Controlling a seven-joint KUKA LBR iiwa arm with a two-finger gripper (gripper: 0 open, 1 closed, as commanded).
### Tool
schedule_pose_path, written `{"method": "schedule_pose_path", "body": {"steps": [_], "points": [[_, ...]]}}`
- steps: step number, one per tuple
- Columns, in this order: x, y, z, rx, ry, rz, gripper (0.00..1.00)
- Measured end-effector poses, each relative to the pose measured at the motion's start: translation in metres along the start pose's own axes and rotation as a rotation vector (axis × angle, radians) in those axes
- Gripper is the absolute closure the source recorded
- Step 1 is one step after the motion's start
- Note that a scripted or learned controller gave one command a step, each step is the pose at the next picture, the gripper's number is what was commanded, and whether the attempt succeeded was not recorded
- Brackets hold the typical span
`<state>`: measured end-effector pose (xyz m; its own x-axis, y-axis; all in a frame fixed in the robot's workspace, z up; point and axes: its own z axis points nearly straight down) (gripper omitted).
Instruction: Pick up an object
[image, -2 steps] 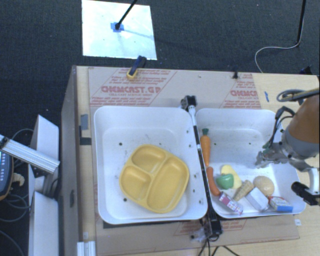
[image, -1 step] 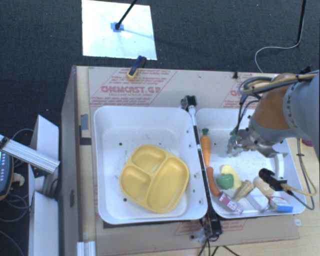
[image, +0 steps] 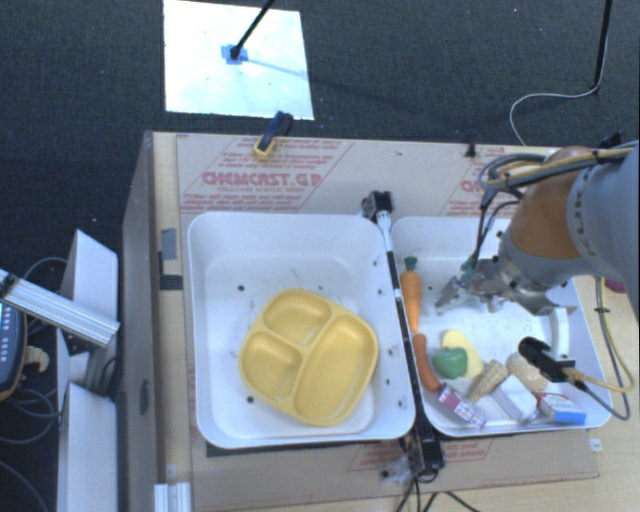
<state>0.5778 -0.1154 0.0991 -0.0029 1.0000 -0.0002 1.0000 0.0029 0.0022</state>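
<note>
So from my end the arm (image: 575, 215) is reaching in over the right bin (image: 432, 232), with the gripper (image: 458, 288) hanging just above the bin floor near the carrot (image: 411, 287). Can't tell how the gripper is set. Below it I see a yellow and green pepper (image: 456, 354), a sausage (image: 426, 362) and an ice cream cone (image: 489, 379). The left bin (image: 215, 235) has 1 yellow divided plate (image: 309, 356).

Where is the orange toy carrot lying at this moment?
The orange toy carrot lies in the right white bin, along its left wall beside the divider between the bins, above the reddish sausage-shaped toy and left of the gripper.
</note>
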Motion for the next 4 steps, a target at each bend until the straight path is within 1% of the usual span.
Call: {"method": "schedule_pose_path", "body": {"steps": [1,2,3,4], "points": [[0.006,-0.051,0.015,0.002,0.0,0.001,0.0],[0.024,0.013,0.014,-0.002,-0.002,0.001,0.0],[0.008,-0.022,0.015,0.002,0.0,0.002,0.0],[0.024,0.024,0.016,0.025,-0.005,0.0,0.0]]}}
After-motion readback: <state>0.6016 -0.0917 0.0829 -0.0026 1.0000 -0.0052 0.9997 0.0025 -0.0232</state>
